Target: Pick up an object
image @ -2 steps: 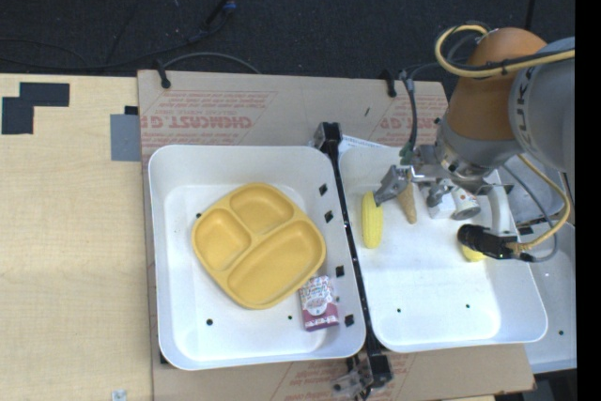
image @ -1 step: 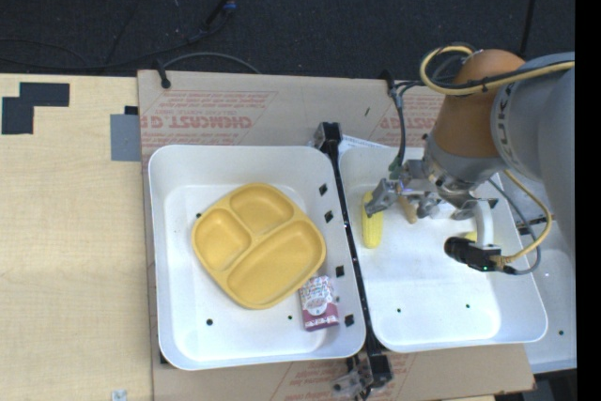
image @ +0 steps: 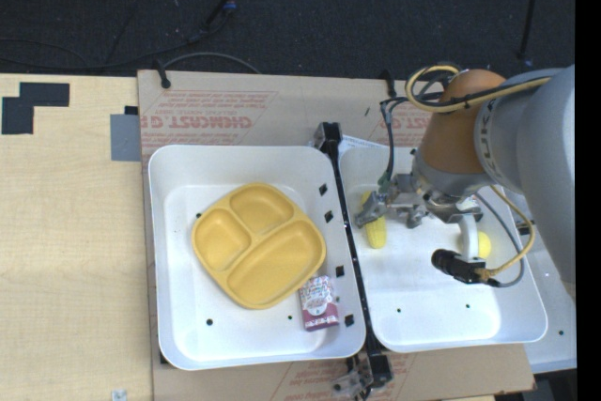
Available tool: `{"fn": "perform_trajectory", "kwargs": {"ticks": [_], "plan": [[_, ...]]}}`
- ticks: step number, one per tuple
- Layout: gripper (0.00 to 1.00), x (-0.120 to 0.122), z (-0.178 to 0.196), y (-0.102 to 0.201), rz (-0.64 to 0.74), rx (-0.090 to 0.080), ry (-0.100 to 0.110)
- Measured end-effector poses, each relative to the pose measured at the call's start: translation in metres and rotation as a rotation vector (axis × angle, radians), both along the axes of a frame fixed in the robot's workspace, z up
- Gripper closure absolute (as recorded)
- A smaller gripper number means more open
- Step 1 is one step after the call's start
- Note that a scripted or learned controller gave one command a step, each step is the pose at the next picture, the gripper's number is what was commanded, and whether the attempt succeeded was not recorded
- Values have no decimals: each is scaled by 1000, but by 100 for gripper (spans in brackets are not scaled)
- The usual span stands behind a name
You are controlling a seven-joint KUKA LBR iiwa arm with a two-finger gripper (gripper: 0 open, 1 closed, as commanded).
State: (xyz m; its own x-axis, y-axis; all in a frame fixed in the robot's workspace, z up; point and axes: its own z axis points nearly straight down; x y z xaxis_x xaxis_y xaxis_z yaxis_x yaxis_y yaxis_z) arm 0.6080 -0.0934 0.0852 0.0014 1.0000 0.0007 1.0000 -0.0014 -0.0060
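Right bin [image: 470, 324]: fingers [image: 374, 213] low beside yellow object [image: 376, 235]; spread unclear.

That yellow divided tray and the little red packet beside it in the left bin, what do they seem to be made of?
The yellow divided tray looks like moulded plastic: one even colour, smooth rounded compartment walls, a soft matte sheen. The little red packet seems to be printed paper or thin foil, since it is flat-sided with a printed face, though it is too small to tell which. The left bin looks like glossy white plastic.
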Motion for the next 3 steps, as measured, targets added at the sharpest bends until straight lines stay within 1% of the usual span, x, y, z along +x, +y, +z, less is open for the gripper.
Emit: {"fn": "perform_trajectory", "kwargs": {"ticks": [1, 2, 3], "plan": [[100, 0, 12, -1, -4, 0, 0], [100, 4, 74, -2, 1, -1, -7], [100, 3, 121, 5, 2, -1, -8]]}}
